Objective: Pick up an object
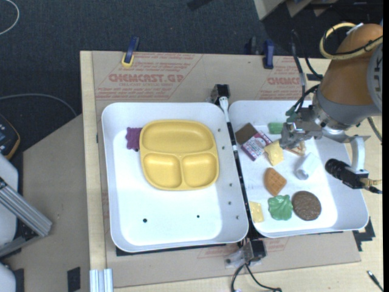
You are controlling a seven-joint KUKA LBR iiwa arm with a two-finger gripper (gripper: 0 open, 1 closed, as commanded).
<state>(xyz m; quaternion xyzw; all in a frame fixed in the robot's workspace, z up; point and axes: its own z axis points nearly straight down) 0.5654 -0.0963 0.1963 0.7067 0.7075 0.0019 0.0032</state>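
The right white bin (346, 219) holds several small items: a brown and purple packet (251, 141), a pale yellow wedge (275, 155), an orange waffle piece (275, 180), a green leafy piece (280, 207), a brown round cookie (306, 205), a small yellow chunk (256, 212), a green item (276, 127) and a pale grey piece (302, 166). My gripper (294, 138) hangs low over the bin's upper middle, just right of the yellow wedge. Its fingers point down among the items, and nothing shows clearly between them.
The left white bin (121, 212) carries a yellow three-compartment tray (179, 154) with a purple item (132, 138) at its left edge. A black cylindrical part (344, 173) sticks out beside the arm over the right bin. Clamps (128, 52) sit on the bench's far edge.
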